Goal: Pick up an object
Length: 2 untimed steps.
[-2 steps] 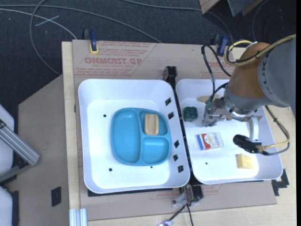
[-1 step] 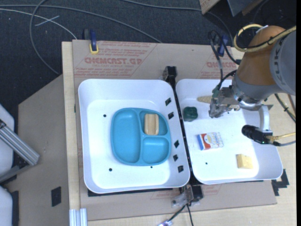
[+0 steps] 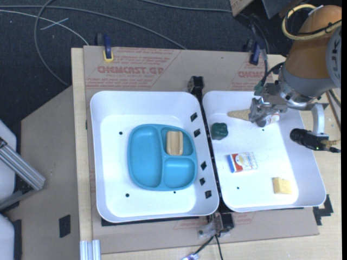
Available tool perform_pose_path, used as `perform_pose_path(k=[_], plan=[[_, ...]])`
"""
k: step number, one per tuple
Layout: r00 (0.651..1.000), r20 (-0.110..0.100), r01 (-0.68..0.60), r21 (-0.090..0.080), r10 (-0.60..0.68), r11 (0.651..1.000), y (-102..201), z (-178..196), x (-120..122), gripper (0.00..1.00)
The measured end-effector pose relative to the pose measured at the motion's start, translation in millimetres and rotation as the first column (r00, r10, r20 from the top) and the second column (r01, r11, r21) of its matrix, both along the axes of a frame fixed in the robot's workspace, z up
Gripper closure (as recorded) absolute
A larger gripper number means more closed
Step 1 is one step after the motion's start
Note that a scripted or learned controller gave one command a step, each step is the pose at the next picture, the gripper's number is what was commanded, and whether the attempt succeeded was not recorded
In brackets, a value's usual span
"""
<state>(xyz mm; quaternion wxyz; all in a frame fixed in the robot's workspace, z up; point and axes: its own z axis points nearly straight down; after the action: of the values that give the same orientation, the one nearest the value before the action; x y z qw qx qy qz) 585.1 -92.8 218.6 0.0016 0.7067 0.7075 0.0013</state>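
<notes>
Your gripper (image 3: 263,115) hangs over the far part of the right bin (image 3: 303,196), low above the floor, with the grey arm (image 3: 309,64) reaching in from the right. From this slanted view you cannot tell how far the tool is open, and nothing is visibly held in it.

The candidates for the pick all lie loose in the right bin:
- a tan wedge-shaped piece (image 3: 237,114), just beside the gripper on its left, possibly touching it;
- a dark green lump (image 3: 219,130), near the divider between the bins;
- a small white card with red and blue print (image 3: 242,162), mid-bin;
- a yellow block (image 3: 282,186), toward the near right corner.

The left bin (image 3: 103,161) holds a blue divided tray (image 3: 146,161) with a tan block (image 3: 174,142) in its upper right compartment — well apart from the tool.

Expect these failure modes:
- Off-centre closure. The tan wedge sits to one side of the gripper, not clearly under it. If the tool closes here, it probably nudges the piece aside or clips only its thin end.
- Slip on lift. A flat, tapered piece gives little to grip and likely tips out.
- Floor contact. The tool is already low; further descent risks pressing into the bin.
- Wall crowding. The wedge lies close to the far wall, which may limit approach.
</notes>
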Motion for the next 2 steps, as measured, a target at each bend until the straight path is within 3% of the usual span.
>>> perform_pose_path(k=[2], plan=[[1.0,-0.002,0.0,0.0,0.0,1.0,2.2,65.1,3.2,1.0]])
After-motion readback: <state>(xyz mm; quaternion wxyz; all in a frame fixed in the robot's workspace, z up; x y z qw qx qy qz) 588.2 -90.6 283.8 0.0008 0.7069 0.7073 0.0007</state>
